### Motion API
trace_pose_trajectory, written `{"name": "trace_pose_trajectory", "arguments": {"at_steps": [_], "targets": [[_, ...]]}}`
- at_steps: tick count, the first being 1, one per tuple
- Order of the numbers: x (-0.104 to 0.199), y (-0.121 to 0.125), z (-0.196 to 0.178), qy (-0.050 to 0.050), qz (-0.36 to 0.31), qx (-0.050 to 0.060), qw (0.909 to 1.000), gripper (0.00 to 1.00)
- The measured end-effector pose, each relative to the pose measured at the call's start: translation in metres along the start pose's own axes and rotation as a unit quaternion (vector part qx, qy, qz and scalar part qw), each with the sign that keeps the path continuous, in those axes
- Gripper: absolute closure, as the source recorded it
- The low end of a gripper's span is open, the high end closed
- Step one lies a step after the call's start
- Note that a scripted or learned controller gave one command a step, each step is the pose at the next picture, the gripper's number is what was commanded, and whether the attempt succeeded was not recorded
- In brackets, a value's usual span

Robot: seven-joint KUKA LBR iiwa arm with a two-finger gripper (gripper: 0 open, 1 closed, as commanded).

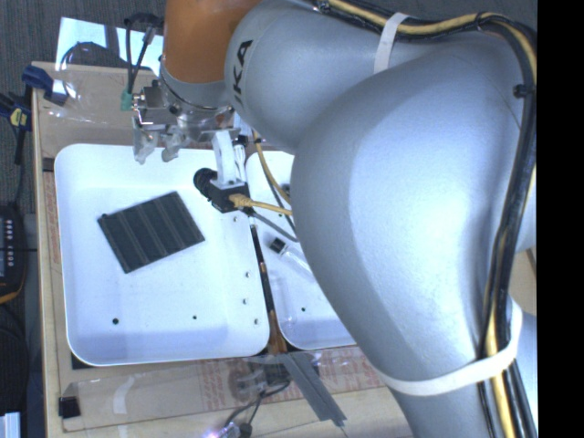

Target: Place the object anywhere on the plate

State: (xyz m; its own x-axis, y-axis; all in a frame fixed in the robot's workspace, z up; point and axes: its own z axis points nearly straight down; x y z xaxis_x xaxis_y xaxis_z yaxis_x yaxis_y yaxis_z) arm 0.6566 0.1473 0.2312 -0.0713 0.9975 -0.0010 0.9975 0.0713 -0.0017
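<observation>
Grey gripper (153, 150) hovers above the left bin (82, 245), seemingly empty, slightly parted.

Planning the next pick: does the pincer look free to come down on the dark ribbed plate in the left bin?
Probably yes. The pincer sits over the left bin's far edge, and nothing lies between it and the ribbed plate.

Left bin (82, 272): dark ribbed plate (151, 230) lies flat, left of centre, turned at a slant. Gripper (157, 150) hangs over the bin's far edge, above and apart from the plate. Orange band (196, 26) above the wrist. Grey arm (401, 199) covers most of the right bin (306, 327). Cables (265, 206) trail along the seam between bins.
</observation>
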Motion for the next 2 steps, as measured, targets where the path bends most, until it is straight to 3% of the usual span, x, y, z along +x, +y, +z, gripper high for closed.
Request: {"name": "trace_pose_trajectory", "arguments": {"at_steps": [1,2], "targets": [[0.032,-0.053,0.131,0.000,0.048,0.001,0.9988,1.00],[-0.007,-0.029,0.032,0.000,0.166,0.001,0.9861,1.00]]}}
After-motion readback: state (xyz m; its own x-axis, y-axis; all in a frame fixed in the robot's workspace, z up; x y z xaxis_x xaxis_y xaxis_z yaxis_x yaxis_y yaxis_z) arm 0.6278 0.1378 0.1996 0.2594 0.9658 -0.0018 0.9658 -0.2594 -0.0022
